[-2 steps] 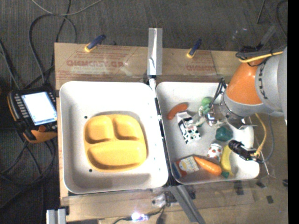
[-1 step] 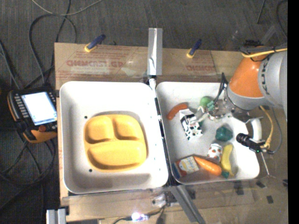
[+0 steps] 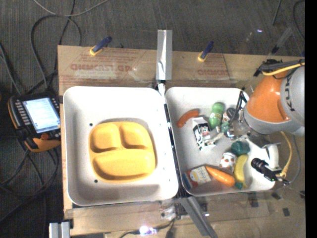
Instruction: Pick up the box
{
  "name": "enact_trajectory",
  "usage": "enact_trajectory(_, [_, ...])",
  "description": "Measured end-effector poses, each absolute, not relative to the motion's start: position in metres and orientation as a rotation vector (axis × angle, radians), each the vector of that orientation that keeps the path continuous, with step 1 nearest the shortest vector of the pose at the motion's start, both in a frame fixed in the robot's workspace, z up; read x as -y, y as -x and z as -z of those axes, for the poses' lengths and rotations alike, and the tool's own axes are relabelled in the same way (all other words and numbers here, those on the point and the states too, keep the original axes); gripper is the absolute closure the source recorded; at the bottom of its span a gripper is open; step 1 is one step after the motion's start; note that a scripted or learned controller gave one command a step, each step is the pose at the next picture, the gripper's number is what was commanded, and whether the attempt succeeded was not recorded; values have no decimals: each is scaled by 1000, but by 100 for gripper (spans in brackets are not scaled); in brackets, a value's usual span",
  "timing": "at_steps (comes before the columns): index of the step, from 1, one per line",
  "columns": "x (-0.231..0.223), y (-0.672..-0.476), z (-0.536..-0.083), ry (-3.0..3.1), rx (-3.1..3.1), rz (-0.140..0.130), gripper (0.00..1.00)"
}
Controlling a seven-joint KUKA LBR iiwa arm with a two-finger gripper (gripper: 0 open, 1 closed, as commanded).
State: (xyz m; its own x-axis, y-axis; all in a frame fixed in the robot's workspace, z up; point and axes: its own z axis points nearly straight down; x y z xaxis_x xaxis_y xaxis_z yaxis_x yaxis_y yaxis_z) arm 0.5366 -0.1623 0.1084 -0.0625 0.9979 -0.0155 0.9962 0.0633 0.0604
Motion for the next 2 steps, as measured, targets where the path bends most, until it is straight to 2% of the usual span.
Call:
enact_trajectory(1, [133, -522, -109, -2178, -2177, -49, 0])
enact_trajectory(2, [179, -588, -281, -2206, -2233, 5, 0])
